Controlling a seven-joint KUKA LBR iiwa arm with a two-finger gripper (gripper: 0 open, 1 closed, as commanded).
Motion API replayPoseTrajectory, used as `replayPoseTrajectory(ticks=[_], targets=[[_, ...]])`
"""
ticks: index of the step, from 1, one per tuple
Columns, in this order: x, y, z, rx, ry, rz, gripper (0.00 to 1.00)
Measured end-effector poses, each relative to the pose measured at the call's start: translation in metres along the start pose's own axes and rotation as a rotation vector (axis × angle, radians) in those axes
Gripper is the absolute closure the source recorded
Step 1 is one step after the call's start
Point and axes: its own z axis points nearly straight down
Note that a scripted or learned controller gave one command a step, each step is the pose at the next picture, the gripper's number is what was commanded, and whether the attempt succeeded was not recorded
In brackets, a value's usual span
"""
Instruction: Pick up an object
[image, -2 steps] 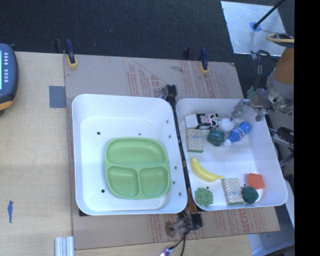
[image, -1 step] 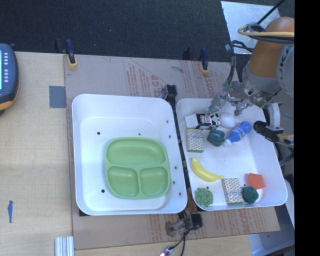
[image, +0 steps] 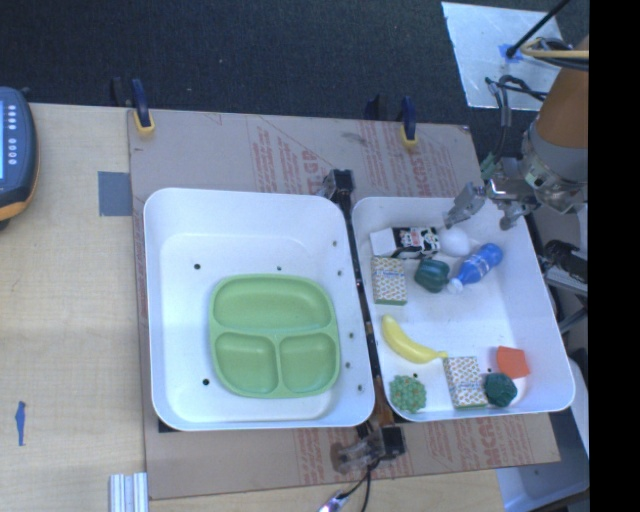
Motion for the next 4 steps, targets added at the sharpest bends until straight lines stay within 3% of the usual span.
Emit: replayPoseTrajectory(ticks=[1,2,3,4], targets=[[-0.050,0.018,0.059,-0.003,-0.002,-0.003,0.00],[0.029,0.017,0.016,0.001,0.002,-0.005,0.00],[0.005,0.017,0.076,0.005,0.000,-0.002,0.00],[-0.009,-0.114,0.116,0.012,0.003,0.003,0.00]])
